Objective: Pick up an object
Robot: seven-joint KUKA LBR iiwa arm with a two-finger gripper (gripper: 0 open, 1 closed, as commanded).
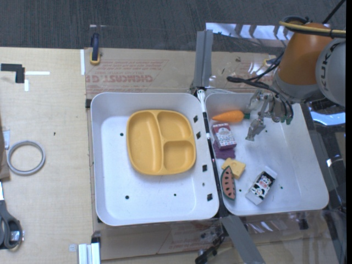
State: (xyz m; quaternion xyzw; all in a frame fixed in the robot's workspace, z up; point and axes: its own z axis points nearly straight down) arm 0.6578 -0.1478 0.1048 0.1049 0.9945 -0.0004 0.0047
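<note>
My gripper (268, 123) hangs over the back of the right bin (308, 164), open, with nothing between its fingers. An orange carrot (228, 116) lies just to its left by the bin's back wall. Below the carrot stands a small pink box (224, 136). Further forward lie a yellow cheese wedge (237, 168), a watermelon slice (227, 182) and a small black-and-white milk carton (260, 186). None of these things touches the gripper.
The left bin (110, 191) holds a yellow divided plate (161, 142). A metal divider (203, 65) rises between the bins at the back. A roll of tape (24, 157) and scissors (10, 230) lie on the bench at far left.
</note>
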